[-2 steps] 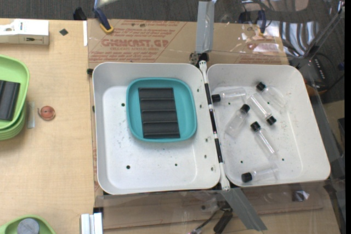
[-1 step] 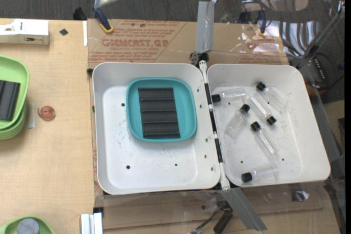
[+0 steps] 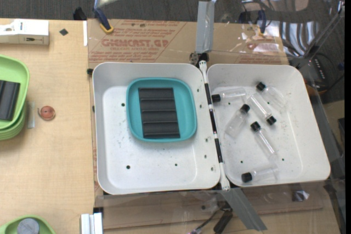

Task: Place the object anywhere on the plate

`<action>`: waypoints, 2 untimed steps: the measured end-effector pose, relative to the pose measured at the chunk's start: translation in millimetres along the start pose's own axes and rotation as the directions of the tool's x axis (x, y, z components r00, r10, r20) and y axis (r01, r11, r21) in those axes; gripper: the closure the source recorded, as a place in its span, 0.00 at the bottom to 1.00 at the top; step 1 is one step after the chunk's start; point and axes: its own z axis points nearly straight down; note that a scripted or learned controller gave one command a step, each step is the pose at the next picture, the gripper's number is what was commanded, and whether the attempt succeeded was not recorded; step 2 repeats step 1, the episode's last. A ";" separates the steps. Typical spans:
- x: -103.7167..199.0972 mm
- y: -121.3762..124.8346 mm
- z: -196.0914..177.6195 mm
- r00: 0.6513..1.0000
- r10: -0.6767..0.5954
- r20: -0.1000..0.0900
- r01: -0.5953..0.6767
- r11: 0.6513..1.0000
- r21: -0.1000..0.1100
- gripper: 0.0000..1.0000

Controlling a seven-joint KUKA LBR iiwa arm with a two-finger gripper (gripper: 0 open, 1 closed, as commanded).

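Plainly, we noted these:
Plate (image 3: 162,110): teal, square with rounded corners, a dark ribbed insert in its middle; it lay in the left bin (image 3: 109,167).
Objects: we counted about six clear vials (image 3: 262,138) with black caps, scattered at odd angles in the right bin (image 3: 307,167), none touching the plate.
Counter (image 3: 49,172): pale wood.
Fingers: we could not tell their state.

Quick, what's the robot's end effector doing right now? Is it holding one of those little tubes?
End effector: not in the picture at this moment, so its state can't be told. The clear tubes lie in the right bin; the teal plate sits in the left bin.
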 end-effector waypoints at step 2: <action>0.0 0.0 -0.1 1.000 0.000 0.000 0.000 1.000 0.000 0.00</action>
